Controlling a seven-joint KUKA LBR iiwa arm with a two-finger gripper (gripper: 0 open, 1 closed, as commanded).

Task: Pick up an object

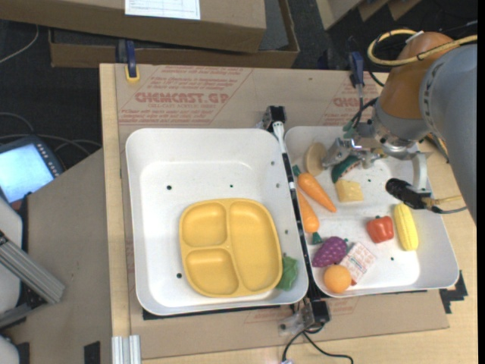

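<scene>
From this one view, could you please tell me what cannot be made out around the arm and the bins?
- Gripper: its tip is a blurred tangle over the right bin; open or shut cannot be told.
- Green item: mostly hidden behind the yellow tray in the left bin; its kind is unclear.
- Packet: print too small to read.
- Arm: cut off by the right edge.
</scene>
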